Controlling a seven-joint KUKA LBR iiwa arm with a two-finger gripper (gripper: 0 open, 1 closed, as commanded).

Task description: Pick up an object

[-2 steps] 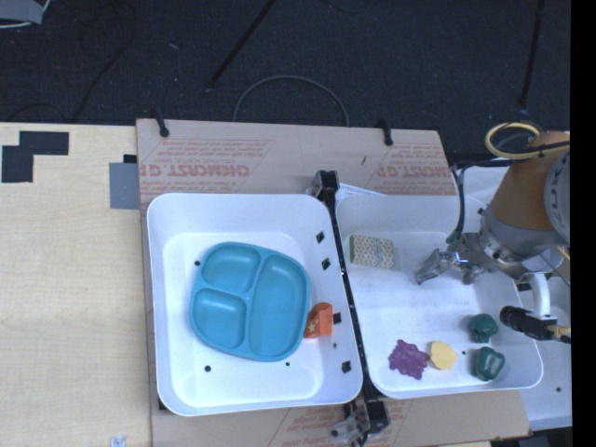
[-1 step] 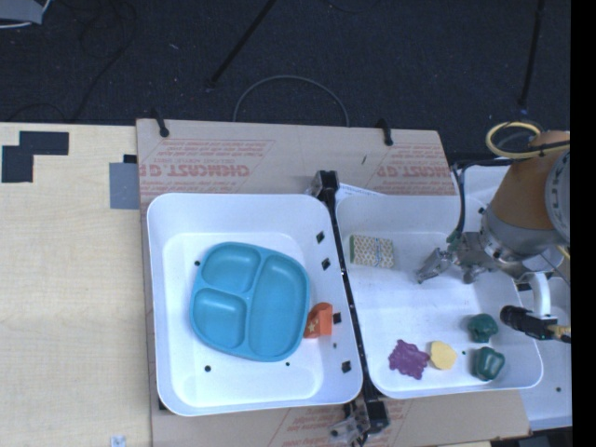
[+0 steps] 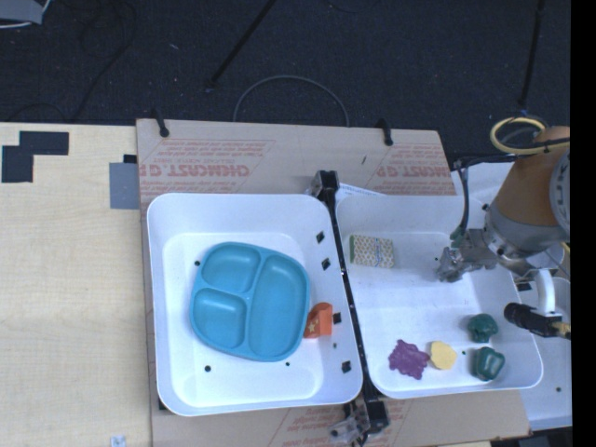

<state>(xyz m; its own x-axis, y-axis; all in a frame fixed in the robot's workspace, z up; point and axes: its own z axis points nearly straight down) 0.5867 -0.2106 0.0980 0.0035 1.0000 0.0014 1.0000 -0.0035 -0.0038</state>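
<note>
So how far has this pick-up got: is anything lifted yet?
Nothing looks lifted. The pincer hangs over the right bin near its right wall, with no object seen between its tips. The patterned sponge, purple piece, yellow piece and two green pieces lie in the bin. The whole grasp and lift remain.
</note>
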